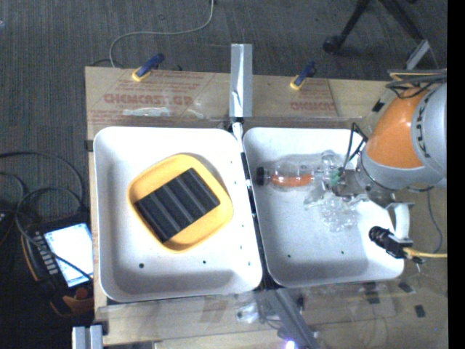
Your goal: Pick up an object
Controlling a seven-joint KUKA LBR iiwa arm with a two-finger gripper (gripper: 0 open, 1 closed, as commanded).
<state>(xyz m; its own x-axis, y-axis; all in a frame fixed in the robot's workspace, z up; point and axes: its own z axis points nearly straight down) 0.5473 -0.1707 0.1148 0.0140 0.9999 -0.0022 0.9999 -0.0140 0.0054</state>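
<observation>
A clear plastic bottle with a black cap and orange contents lies on its side in the right bin, cap pointing left. A yellow block with a black ribbed top rests tilted in the left bin. My gripper reaches in from the right and hangs low over the right bin, right at the bottle's base end. Its tip blends with clear, glinting plastic just below it. The view does not show anything held.
The arm's orange band and grey wrist cover the right bin's right side. A black connector with a yellow cable hangs over that bin's lower right corner. Blue-and-yellow clamps hold the cardboard backing at the bench's far edge.
</observation>
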